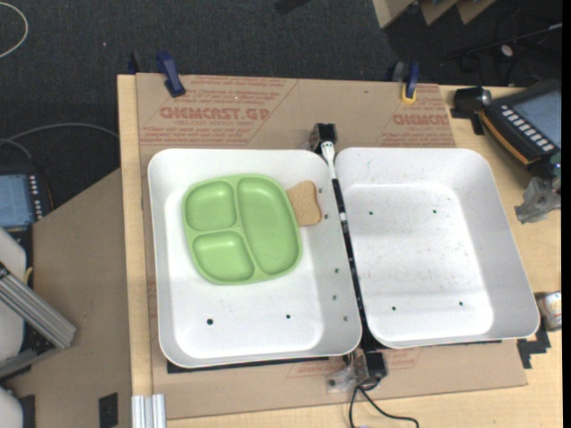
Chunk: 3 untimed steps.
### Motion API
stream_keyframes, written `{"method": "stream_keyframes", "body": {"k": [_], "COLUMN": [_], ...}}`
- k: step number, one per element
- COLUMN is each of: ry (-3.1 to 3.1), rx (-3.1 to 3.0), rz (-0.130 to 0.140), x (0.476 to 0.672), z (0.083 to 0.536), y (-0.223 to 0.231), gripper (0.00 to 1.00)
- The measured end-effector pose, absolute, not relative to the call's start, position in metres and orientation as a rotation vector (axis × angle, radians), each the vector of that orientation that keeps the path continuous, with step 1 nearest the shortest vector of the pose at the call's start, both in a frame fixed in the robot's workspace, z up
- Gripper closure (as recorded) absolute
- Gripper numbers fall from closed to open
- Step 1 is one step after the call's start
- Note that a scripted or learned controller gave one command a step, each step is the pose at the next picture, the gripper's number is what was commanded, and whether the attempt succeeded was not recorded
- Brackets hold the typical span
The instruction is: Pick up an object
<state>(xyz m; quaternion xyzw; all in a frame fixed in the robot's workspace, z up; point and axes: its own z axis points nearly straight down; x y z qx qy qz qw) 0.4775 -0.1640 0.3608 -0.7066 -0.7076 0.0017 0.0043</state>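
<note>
Green three-part plate (241,230) in left bin (178,319), upper half; tan speckled slab (305,203) (sponge or bread, hard to tell) touching its right rim, near right bin (500,239).

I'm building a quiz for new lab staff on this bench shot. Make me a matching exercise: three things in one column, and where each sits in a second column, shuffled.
Things:
1. green divided plate
2. tan sponge-like block
3. blue clamp

Places:
A. on the far edge of the cardboard-coloured board, towards the left
B. in the left bin, in its far-left part
C. in the left bin, against the plate's right edge

Pairs: 1-B, 2-C, 3-A
</note>
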Motion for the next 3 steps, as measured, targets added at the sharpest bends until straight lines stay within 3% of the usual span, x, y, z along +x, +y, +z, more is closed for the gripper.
{"method": "stream_keyframes", "body": {"k": [1, 2, 3], "ry": [-2.230, -2.217, -2.225], "rx": [-2.232, -2.214, -2.232], "rz": [-0.007, 0.005, -0.002], "x": [0.506, 0.478, 0.519], "z": [0.453, 0.371, 0.410], "y": [-0.198, -0.163, -0.220], "gripper": [1.00, 1.00, 1.00]}}
